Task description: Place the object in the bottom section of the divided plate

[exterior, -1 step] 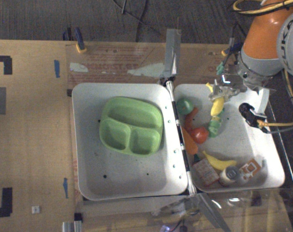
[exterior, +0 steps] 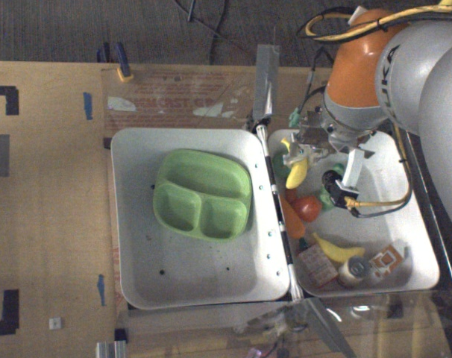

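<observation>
Tool [exterior: 309,149] hangs over the right white bin [exterior: 416,267] above a yellow plastic banana [exterior: 297,173]; its state is unclear. Green divided plate [exterior: 203,194] lies in the left bin [exterior: 136,259].

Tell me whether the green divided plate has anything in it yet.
Empty. All three sections of the green divided plate show bare green; it lies flat in the left bin.

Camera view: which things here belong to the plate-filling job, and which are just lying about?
In the job:
- green divided plate, in the left bin
- pincer, over the right bin
- yellow banana-like piece beneath it, the likely pick

Lying about:
- red tomato
- orange carrot-like piece
- second banana
- small box
</observation>
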`<act>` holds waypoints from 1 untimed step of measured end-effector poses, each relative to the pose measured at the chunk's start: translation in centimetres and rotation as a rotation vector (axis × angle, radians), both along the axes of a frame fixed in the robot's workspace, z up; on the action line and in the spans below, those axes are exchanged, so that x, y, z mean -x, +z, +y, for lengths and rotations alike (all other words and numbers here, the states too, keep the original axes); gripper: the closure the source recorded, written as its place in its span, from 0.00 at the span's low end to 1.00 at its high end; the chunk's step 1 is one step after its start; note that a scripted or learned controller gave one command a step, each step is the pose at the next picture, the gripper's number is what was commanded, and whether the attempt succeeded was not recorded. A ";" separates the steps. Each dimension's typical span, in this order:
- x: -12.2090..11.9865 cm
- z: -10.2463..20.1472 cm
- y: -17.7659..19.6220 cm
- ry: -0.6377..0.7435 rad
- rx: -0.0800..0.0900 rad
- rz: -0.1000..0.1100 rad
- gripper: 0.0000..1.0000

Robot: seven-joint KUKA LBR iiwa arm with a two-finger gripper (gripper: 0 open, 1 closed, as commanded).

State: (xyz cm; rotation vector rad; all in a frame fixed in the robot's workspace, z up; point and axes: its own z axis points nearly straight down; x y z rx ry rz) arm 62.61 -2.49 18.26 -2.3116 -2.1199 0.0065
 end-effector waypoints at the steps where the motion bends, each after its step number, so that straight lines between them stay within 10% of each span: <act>1: -0.9 7.2 0.0 0.121 0.001 -0.004 1.00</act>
